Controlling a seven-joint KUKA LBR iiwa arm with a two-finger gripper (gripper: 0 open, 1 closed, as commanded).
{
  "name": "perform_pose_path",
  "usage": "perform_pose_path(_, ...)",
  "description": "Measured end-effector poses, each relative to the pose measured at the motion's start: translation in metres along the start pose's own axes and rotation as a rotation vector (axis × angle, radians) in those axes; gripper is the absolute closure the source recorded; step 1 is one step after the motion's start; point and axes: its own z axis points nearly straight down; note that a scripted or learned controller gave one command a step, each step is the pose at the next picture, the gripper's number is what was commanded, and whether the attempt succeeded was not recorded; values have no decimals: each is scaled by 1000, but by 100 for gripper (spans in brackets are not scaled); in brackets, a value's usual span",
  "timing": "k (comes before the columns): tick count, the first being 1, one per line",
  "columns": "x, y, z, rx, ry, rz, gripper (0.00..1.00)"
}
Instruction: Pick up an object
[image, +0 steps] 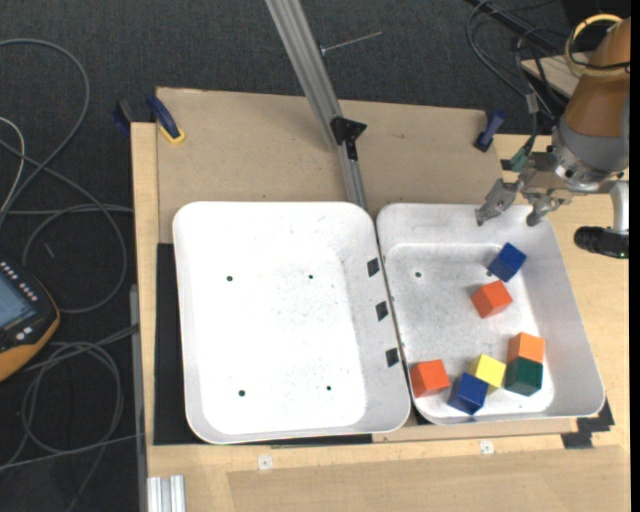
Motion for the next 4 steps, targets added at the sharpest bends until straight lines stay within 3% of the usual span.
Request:
perform_pose_path(1,6,-8,57,-1,0,0,0)
perform_pose_path(2,5,-2,73,-26,-9,-3,0)
perform_pose_path(3,5,0,59,-32,-9,-4,100)
perform_pose_path(4,3,-2,14,-13,-3,0,100)
